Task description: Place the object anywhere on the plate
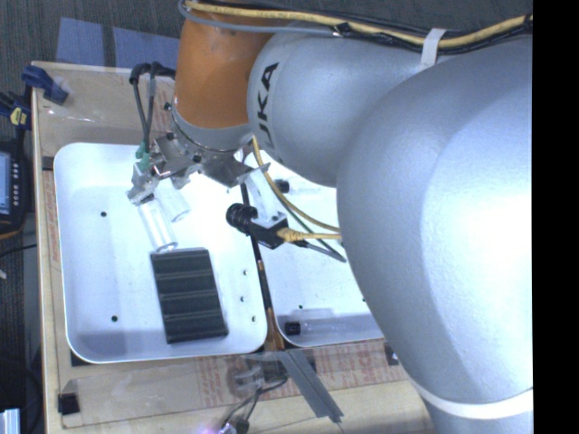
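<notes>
Bench [54,107]: pale wood, worn, filling the left and lower frame; blue clamp-like bits at its upper left edge.
Left bin [99,269]: shallow, glossy white plastic with rounded corners, left of centre; a few small dark dots on its floor.
Black object [188,295]: flat, dark rectangular block with raised crosswise ribs, matte, lying on the left bin's floor towards its lower right, long side running up the frame with a slight tilt.
Gripper [158,208]: pale metal and clear-looking parts below the wrist, in the upper middle of the left bin, its tip just above the black object's top edge; cannot tell whether it is open or closed, and nothing is seen held in it.
Arm [434,206]: smooth grey rounded casing filling the right half, with an orange band [213,61] at upper centre; black and yellow cables run along it.
Right bin [317,287]: white, mostly hidden under the arm, its lower edge at lower centre.
</notes>
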Available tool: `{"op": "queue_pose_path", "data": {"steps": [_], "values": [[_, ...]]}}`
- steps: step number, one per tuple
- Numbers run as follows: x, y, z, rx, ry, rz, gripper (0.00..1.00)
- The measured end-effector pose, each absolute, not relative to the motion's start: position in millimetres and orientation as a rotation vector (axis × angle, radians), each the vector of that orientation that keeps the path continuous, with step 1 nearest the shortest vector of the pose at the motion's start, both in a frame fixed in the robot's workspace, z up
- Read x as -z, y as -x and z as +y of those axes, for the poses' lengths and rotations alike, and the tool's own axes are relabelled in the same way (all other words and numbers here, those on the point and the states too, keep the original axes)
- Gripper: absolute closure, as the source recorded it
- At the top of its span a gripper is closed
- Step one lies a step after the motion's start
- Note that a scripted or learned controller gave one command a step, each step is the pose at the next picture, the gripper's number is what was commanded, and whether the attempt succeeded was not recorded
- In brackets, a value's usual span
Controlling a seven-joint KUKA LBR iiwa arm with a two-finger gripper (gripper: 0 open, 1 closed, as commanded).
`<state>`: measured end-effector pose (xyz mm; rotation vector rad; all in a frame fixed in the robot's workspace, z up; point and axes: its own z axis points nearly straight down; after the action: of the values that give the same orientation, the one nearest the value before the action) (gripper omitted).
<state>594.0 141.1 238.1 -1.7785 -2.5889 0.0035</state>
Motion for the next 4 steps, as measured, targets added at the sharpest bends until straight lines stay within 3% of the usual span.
{"op": "queue_pose_path", "data": {"steps": [1,2,3,4], "values": [[-187.4,-474.9,147.5,-0.009,1.857,-2.528,1.0],[-227.8,-477.3,62.9,0.0,1.587,-2.713,1.0],[-92.9,-486.1,130.9,0.007,1.637,-2.686,1.0],[-192.1,-493.1,88.6,0.0,1.185,-2.911,1.0]]}}
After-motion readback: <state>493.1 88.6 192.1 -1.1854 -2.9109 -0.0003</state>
